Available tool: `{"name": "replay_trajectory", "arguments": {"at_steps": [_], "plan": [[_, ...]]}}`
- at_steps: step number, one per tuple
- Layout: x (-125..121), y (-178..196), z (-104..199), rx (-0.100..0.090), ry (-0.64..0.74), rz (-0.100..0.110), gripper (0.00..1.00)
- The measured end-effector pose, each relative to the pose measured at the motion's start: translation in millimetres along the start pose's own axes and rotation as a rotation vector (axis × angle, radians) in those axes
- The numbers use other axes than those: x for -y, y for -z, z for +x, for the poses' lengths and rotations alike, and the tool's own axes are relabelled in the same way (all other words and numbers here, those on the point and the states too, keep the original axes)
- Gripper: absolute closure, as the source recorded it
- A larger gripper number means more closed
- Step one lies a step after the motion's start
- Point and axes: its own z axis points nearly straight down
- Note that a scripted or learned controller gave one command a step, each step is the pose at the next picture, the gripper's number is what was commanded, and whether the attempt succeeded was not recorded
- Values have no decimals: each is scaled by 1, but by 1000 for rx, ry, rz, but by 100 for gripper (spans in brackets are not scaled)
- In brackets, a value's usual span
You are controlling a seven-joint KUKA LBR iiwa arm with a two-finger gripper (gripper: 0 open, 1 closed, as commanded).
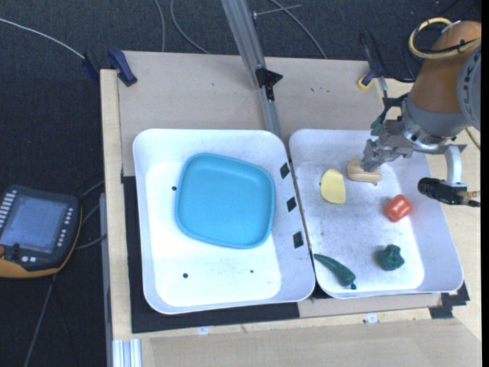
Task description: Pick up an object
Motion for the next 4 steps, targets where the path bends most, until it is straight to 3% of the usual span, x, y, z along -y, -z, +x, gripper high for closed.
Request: {"name": "replay_trajectory", "arguments": {"at_steps": [2,4], "plan": [[-7,100,-7,1,0,-3,100],[21,82,87,-1,4,2,100]]}}
